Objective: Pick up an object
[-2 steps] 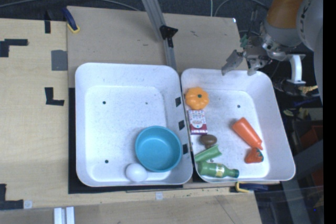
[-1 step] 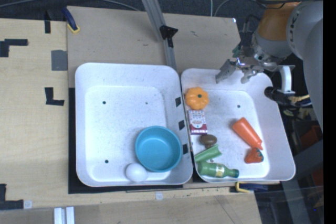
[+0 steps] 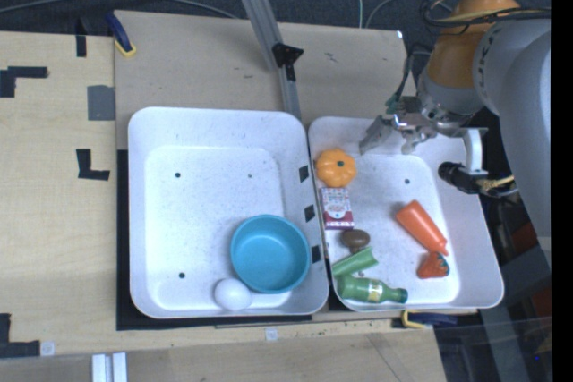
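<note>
My gripper [image 3: 394,139] hangs over the far edge of the right bin [image 3: 474,282], its fingers [image 3: 372,139] spread open with nothing between them. An orange pumpkin [image 3: 336,167] lies just to its lower left, apart from it. Below the pumpkin are a small red and white carton [image 3: 337,208], a brown nut-like piece [image 3: 355,239], a green vegetable [image 3: 354,262] and a green bottle [image 3: 372,290]. An orange carrot [image 3: 421,225] and a small red piece [image 3: 432,266] lie on the bin's right side.
The left bin [image 3: 179,148] holds a blue bowl [image 3: 269,252] and a white ball [image 3: 232,292] near its front edge. A grey pole [image 3: 260,4] slants down to the gap between the bins. Cables run behind the right bin.
</note>
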### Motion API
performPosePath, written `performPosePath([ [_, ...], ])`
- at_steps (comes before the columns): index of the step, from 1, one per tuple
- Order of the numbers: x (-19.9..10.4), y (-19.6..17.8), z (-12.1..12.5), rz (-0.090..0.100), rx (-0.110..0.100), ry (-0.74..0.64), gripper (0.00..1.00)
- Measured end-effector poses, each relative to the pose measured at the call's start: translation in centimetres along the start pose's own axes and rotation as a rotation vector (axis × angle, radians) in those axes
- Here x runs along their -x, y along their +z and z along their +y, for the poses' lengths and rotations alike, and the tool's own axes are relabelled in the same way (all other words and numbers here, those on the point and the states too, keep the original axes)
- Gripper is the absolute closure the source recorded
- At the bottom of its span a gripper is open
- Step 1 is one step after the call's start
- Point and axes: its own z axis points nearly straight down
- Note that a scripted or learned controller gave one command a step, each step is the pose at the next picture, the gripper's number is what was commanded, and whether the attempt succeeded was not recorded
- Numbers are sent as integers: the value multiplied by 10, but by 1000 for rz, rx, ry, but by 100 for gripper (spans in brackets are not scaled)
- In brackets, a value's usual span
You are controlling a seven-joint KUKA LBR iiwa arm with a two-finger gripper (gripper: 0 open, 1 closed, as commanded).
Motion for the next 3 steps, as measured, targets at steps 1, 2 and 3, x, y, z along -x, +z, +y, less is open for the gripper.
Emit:
performPosePath([
  [1, -1, -13, 1, -1, 3, -2, 100],
  [2, -3, -56, 3, 0, 8, 0, 100],
  [3, -4, -110, 3, -1, 10, 0, 100],
])
